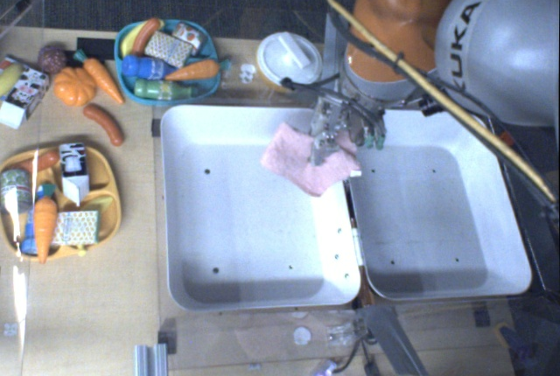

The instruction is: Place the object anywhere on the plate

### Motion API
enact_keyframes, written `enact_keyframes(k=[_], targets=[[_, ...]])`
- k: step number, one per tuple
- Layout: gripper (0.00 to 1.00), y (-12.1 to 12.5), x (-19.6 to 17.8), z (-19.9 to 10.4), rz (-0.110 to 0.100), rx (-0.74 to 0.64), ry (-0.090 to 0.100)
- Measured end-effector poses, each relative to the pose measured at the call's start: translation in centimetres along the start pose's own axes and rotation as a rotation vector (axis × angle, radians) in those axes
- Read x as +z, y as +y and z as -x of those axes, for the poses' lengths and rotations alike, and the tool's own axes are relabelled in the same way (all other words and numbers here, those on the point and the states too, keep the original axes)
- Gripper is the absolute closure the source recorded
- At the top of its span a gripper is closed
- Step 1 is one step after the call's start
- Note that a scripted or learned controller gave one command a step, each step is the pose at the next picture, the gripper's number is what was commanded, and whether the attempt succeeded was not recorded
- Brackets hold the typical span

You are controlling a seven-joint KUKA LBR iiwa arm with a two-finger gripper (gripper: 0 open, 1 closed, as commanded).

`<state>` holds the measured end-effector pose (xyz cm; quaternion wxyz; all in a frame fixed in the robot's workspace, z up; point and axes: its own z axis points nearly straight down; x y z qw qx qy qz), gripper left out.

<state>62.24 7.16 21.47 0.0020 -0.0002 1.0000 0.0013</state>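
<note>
- Camera view: the gripper (322,149) is seen hanging below the grey arm's orange band, over the upper right part of the left bin (219,278).
- The gripper's fingers are seen against a pink cloth (297,160); whether they are apart or closed cannot be told, nor whether the cloth is pinched between them.
- The pink cloth is seen spread in the left bin's upper right corner, with its right tip just beside the wall shared with the right bin (455,269).
- A white plate (289,58) is found on the desk (131,295) behind the left bin, just beside its rear rim and partly hidden by the arm.
- A blue bowl (166,59) filled with toy food is placed at the desk's back, left of the plate.
- A yellow tray (109,191) with toy food is set on the desk, left of the left bin.
- A toy pumpkin (73,86), carrot (107,79) and sausage (105,124) are laid loose on the desk between bowl and tray.
</note>
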Motion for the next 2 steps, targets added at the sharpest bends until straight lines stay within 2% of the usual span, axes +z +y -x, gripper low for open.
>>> enact_keyframes(k=[1, 2], targets=[[1.00, 5.24, -0.59, -0.19, 0.000, -0.003, -0.001], [0.00, 5.23, -0.64, -0.17, 0.000, -0.002, -0.002]])
